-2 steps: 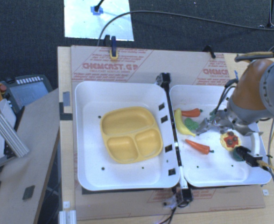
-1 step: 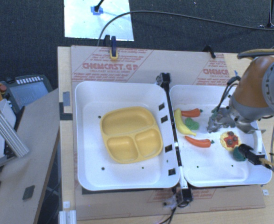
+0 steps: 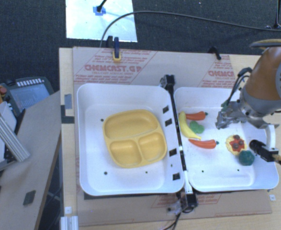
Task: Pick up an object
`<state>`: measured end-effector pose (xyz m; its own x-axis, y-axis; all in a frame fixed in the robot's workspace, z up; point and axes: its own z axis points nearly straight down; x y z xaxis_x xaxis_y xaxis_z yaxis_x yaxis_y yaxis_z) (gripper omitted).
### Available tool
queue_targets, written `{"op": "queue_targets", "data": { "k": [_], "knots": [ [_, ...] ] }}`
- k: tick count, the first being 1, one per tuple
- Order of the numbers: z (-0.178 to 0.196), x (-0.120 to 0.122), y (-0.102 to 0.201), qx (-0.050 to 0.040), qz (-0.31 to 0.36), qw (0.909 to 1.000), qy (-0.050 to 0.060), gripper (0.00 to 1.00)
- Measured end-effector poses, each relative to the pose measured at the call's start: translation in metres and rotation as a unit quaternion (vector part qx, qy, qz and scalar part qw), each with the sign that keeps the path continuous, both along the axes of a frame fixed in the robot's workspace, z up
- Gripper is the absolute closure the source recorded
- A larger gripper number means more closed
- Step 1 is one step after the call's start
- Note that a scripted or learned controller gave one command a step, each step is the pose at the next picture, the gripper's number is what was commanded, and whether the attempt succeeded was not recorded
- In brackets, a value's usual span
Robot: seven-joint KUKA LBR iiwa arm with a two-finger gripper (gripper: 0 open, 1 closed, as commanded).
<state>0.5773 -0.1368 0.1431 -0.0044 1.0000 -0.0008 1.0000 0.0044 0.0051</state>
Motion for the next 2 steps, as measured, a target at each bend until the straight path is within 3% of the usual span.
{"op": "queue_targets", "data": {
  "k": [2],
  "knots": [
    [0.116,0.005,0.005,-0.0005,0.001,1.0000,-0.001,1.00]
  ]
}}
